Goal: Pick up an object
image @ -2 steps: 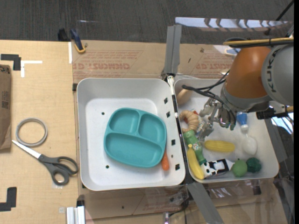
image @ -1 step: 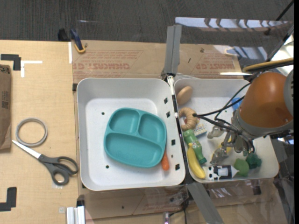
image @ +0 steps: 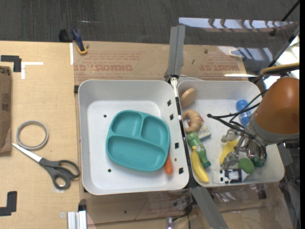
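The arm hung low over the right bin, wrist pointing down, probably lining up a grab. The claw sat among clutter, so I couldn't tell its state. A yellow piece lay just left of it, a green ball just below-right.

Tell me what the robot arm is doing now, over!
End effector low in the right bin, among the toys. Nothing seen gripped. Green ball and yellow piece right beside it. Cables cross the bin.
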Tool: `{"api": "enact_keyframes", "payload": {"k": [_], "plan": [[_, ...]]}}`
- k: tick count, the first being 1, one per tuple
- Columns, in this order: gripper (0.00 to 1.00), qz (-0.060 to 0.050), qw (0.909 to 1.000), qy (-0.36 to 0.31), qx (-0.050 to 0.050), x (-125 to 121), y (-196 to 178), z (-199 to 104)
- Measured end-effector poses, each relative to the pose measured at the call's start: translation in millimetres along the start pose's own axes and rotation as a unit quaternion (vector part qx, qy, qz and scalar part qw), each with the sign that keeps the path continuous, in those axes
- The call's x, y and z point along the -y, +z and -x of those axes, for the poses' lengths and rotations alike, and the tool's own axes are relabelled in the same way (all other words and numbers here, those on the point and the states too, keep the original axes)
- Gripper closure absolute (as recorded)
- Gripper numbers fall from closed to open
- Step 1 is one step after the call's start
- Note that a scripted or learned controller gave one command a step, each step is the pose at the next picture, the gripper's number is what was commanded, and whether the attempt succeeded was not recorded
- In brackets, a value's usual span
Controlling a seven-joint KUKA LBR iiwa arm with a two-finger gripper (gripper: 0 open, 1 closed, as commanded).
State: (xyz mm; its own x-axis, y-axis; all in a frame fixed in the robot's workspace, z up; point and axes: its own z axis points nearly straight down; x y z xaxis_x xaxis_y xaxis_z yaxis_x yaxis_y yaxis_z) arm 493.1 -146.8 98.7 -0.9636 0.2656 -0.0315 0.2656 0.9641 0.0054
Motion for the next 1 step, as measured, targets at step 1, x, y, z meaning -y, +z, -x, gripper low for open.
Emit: {"api": "enact_keyframes", "payload": {"k": [1], "plan": [[0.00,-0.002,0.9998,0.010,-0.014,-66.8,8.3,39.9]]}}
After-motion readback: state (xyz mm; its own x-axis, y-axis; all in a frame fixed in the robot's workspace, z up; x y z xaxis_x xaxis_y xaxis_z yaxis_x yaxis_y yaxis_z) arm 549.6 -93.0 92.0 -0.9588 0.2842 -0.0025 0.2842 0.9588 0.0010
